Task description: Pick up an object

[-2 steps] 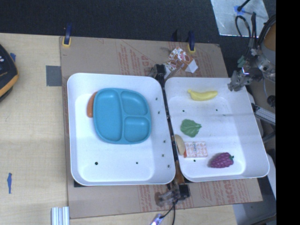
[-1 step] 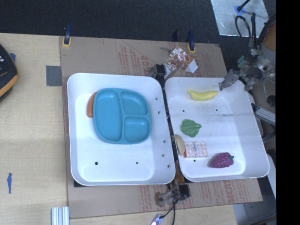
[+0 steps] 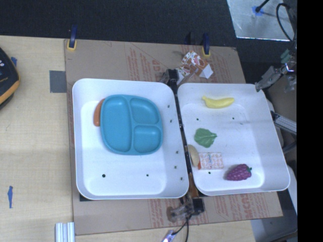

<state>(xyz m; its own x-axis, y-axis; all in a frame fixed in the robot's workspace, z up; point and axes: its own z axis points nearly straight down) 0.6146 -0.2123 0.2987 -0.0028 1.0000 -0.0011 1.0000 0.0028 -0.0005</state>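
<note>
Two white bins set side by side on the bench, a blue tray (image 3: pixel 132 124) laid in the left bin (image 3: pixel 91 180), a banana (image 3: pixel 218 102), leaf (image 3: pixel 205 137), packet (image 3: pixel 210 161) and grapes (image 3: pixel 238 172) scattered in the right bin (image 3: pixel 262 135), an orange item (image 3: pixel 97 113) tucked beside the tray.

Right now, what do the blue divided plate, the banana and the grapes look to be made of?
Blue divided plate: probably moulded plastic, one even colour with a soft sheen. Banana: likely toy plastic, uniformly yellow and smooth. Grapes: seemingly plastic or rubber, a single purple lump with a bumpy surface; too small to tell which.
</note>
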